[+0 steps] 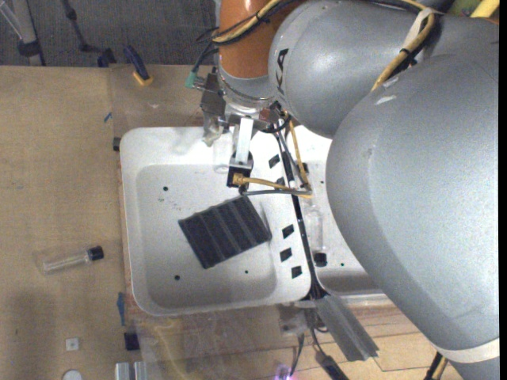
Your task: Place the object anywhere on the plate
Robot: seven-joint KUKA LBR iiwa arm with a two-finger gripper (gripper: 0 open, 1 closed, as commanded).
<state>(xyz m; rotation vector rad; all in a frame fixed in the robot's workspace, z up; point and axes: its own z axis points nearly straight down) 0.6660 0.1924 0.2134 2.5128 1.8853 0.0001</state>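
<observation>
Bin: white, with scattered small dark dots. Inside it, plate: dark grey to black, ribbed in parallel stripes. Arm above the bin: grey, with an orange band. Desk: tan.

Illumination is even and moderately bright. The white bin shows mild glare along its rim. The near arm is soft-focused; soft shadows throughout.

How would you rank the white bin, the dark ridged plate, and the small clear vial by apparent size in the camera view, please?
Largest to smallest:
1. white bin
2. dark ridged plate
3. clear vial, on the bench left of the bin
</observation>
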